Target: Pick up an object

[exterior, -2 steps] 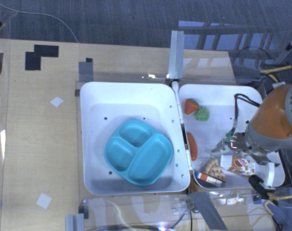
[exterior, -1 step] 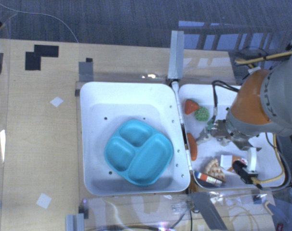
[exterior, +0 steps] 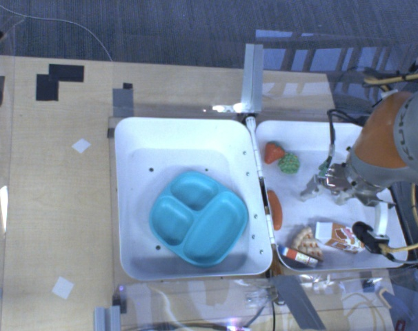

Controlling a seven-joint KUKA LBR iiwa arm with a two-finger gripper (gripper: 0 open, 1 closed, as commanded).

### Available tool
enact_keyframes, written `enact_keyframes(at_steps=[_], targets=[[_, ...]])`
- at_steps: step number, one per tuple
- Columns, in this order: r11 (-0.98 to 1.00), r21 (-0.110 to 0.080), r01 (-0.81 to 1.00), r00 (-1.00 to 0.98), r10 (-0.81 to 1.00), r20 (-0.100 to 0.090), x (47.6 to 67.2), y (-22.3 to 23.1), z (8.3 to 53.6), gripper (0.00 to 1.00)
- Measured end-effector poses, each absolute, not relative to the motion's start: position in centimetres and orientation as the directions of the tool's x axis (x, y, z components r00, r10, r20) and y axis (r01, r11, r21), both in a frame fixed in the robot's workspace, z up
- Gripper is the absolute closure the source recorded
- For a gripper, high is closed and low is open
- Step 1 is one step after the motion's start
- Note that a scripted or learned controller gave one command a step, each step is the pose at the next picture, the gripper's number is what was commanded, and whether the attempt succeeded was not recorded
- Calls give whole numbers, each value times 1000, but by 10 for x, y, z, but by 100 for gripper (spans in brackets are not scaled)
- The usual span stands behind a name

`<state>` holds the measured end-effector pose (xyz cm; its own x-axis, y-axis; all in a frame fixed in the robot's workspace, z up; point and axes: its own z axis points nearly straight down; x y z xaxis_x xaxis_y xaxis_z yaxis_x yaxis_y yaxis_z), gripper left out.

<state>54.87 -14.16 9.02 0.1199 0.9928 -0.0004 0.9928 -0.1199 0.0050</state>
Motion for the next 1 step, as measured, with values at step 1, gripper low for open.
enact_keyframes(at_steps=[1], targets=[[-26, 14, 1000, 26, 1000, -2, 491, -140, 90, 0]])
